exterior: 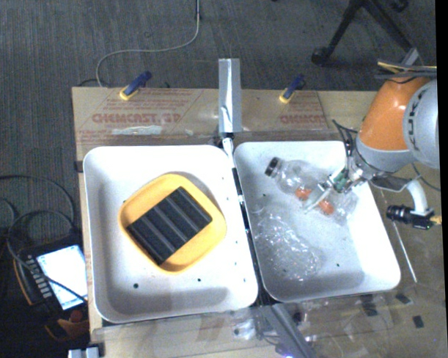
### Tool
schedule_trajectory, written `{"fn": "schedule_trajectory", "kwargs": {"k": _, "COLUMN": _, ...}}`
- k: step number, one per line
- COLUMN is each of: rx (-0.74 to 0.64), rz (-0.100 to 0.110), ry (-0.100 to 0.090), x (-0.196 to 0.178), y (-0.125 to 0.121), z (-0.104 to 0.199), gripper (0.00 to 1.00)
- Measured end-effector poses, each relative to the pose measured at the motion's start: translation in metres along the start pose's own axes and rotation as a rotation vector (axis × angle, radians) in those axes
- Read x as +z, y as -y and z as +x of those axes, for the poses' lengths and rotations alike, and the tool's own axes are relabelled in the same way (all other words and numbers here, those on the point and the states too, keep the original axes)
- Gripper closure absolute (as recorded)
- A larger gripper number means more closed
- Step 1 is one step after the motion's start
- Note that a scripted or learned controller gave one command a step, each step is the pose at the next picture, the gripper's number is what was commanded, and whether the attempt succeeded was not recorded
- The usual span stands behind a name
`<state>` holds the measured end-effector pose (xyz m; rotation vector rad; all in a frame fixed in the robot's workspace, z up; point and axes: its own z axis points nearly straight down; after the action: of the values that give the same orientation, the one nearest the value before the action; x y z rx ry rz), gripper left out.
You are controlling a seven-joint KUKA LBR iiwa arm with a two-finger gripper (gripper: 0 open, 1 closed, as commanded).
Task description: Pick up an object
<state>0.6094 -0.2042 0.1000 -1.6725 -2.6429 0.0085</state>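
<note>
A clear plastic bottle (288, 174) with a black cap lies on its side in the upper part of the right bin (374, 279). A crumpled piece of clear plastic (285, 244) lies in the middle of the same bin. My gripper (331, 190) is low in the right bin, right beside the bottle's base end, with small orange parts showing around it. The clear plastic around the gripper hides whether it touches the bottle. A yellow block with a black ribbed top (173, 220) rests in the left bin (110, 289).
The arm's orange band (389, 125) hangs over the right bin's upper right corner. A metal divider strip (229, 94) stands behind the bins. Two blue and yellow clamps (135, 84) hold the cardboard at the back. Cables and a tablet (58, 272) lie on the floor to the left.
</note>
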Motion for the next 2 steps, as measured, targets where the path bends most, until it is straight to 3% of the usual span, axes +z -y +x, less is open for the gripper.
{"fn": "schedule_trajectory", "kwargs": {"k": 1, "rx": 0.008, "rz": 0.008, "ry": -0.013, "x": 0.000, "y": -0.003, "z": -0.004, "gripper": 0.00}}
{"fn": "schedule_trajectory", "kwargs": {"k": 2, "rx": -0.036, "rz": -0.007, "ry": 0.024, "x": 0.000, "y": -0.003, "z": 0.006, "gripper": 0.00}}
